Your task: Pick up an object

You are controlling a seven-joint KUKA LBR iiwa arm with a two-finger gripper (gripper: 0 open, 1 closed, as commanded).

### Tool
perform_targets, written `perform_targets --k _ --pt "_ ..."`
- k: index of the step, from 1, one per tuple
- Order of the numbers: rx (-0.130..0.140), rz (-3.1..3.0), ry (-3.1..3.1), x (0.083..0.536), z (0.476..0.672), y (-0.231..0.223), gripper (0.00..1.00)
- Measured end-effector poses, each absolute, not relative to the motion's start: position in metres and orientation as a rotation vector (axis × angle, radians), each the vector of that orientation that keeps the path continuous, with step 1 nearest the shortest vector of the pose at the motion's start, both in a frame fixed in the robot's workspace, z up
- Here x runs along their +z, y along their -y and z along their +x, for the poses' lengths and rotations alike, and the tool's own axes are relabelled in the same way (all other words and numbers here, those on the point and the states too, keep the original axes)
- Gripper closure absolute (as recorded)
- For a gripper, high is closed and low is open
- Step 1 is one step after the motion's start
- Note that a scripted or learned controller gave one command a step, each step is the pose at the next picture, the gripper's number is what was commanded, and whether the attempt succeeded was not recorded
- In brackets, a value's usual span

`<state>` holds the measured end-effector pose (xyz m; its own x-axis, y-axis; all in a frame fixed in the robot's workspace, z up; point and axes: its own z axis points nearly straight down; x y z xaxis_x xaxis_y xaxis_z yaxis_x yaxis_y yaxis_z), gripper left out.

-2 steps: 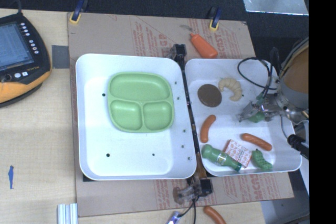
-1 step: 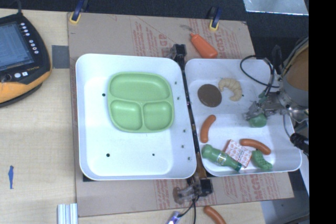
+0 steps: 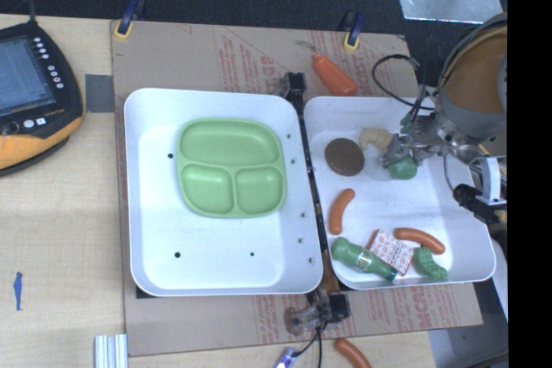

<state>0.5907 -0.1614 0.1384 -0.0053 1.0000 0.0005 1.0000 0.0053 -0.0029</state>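
- Left bin (image 3: 147, 263): holds a green divided plate (image 3: 231, 165), lying flat toward the far side.
- Right bin (image 3: 466, 233): holds a brown disc (image 3: 344, 156), a beige lump (image 3: 373, 137), two sausages (image 3: 341, 209) (image 3: 420, 240), a green bottle (image 3: 362, 261), a red-and-white packet (image 3: 390, 252) and a green pepper (image 3: 430, 265).
- Gripper (image 3: 402, 158): low at the right bin's far side, atop a small green object (image 3: 403, 169); whether it pinches it I cannot tell.

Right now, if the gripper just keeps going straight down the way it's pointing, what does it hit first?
Most likely the small green object directly beneath the gripper, in the right bin. Depth is hard to judge from above; it may already be touching.
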Motion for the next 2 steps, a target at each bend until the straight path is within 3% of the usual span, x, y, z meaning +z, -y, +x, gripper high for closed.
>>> perform_targets --k 1,2 --pt "0.002 -2.216 2.224 0.146 0.625 0.163 1.00" --pt "0.002 -2.213 2.226 0.209 0.554 0.100 1.00"
